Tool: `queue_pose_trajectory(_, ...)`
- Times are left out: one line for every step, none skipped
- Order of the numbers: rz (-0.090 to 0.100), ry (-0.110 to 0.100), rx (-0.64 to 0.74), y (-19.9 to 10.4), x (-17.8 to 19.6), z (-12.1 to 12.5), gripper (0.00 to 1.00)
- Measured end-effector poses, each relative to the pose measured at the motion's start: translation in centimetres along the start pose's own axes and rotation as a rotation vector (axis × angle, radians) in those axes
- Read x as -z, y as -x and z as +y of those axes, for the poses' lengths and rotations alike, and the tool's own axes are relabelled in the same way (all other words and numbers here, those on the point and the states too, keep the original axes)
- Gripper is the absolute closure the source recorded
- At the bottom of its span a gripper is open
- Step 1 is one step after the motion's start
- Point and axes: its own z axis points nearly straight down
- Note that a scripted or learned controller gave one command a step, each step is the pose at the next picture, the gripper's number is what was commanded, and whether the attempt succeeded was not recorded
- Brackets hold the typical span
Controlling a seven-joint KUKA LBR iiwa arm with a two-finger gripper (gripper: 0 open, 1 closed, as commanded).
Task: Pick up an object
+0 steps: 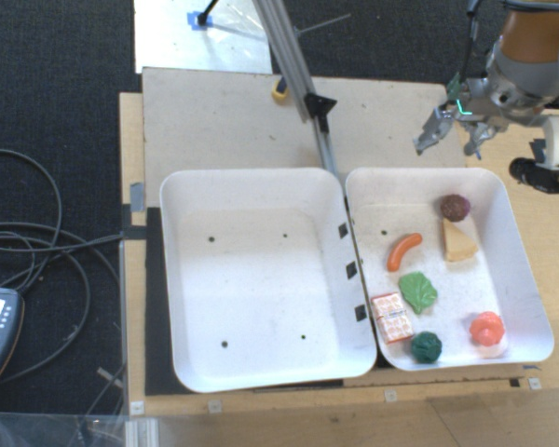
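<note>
While raised beyond the right bin, the gripper hangs open (fingers splayed).

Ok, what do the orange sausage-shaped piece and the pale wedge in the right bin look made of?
Orange sausage-shaped piece: probably moulded plastic toy food, going by its uniform colour and smooth curved surface. Pale yellow wedge: likely plastic or painted wood, flat-faced and matte; the view leaves it open.

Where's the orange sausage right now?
The orange sausage lies in the right bin, left of the cheese wedge, above the green leaf.
</note>
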Motion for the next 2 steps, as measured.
queue_pose_trajectory(-0.002,0.004,0.002,0.0,0.3,0.1,0.00)
queue_pose_trajectory(-0.002,0.001,-0.002,0.6,-4.8,0.9,0.00)
